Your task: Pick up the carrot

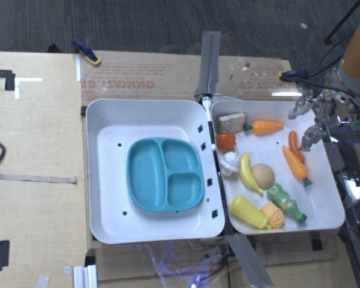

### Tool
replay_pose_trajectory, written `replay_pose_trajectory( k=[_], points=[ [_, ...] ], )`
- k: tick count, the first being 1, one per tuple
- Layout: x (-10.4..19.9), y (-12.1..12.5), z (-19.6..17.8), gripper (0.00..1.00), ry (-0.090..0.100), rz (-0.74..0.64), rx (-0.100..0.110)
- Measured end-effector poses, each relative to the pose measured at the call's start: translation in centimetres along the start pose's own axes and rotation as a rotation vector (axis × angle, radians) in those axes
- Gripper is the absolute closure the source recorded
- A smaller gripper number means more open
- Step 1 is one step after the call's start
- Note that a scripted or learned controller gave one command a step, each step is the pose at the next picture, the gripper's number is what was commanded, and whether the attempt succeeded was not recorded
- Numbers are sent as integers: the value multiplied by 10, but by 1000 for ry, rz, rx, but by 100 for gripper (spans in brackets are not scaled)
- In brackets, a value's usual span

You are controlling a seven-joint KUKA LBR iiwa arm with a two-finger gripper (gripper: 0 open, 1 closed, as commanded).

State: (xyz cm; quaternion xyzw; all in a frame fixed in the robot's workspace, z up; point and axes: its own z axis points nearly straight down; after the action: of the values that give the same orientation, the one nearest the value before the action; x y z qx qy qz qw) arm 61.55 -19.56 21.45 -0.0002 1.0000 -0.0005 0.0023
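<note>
The metal two-finger gripper [310,138] hangs at the right of the frame, over the right white bin's [330,218] upper right corner; whether it is open or closed, I cannot tell. An orange carrot with a green stem [296,164] lies just below it; another orange carrot [265,126] lies near the bin's top.

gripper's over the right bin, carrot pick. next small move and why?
Probably lower the gripper a little and shift it toward the carrot lying just below and left of it by the bin's right wall. Nothing shows between the fingers, and a second carrot lies farther off near the bin's top edge, so the nearer one seems the easier target.
</note>
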Motion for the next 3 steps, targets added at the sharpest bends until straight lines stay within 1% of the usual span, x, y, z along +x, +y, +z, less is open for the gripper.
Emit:
replay_pose_trajectory(
  k=[1, 2, 3],
  points=[
    [-29, -24, 111, 0, -1, 58, 0],
    [28, -26, 120, 0, -1, -122, 0],
    [25, -25, 109, 100, -8, -127, 2]
  ],
)
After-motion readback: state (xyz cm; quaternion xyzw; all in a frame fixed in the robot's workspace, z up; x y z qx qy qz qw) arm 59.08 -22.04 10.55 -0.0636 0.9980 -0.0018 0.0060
